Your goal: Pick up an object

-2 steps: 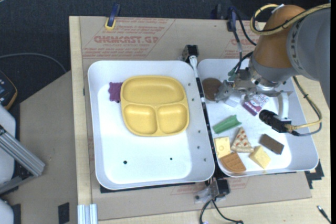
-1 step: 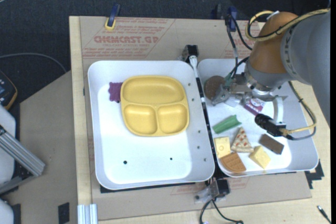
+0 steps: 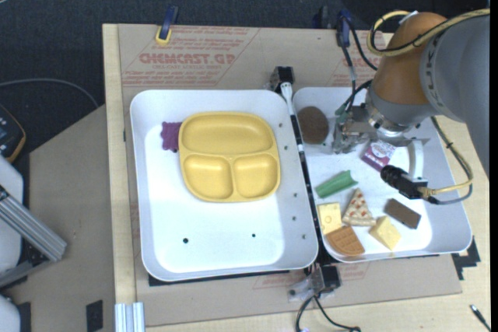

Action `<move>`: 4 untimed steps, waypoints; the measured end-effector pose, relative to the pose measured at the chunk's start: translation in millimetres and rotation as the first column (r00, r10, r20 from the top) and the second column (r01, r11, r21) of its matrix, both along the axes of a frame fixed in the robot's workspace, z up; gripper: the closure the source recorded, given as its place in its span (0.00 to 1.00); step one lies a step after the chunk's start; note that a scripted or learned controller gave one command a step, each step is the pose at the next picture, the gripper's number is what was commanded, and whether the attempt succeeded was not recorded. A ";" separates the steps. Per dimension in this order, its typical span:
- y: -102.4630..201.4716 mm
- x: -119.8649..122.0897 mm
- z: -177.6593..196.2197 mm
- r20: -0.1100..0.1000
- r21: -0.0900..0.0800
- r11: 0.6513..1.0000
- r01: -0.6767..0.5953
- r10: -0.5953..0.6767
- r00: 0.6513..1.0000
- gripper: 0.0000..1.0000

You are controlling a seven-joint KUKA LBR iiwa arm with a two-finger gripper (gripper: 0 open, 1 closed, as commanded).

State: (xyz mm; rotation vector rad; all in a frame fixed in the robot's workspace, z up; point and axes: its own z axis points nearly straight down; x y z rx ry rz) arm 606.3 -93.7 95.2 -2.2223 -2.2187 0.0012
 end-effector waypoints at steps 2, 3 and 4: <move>0.6 15.4 104.0 0.009 -0.002 1.000 -0.003 0.003 1.000 1.00; 0.7 16.4 131.4 0.007 -0.001 1.000 -0.003 0.003 1.000 1.00; 23.0 -24.4 126.8 -0.004 0.001 1.000 -0.002 0.002 1.000 1.00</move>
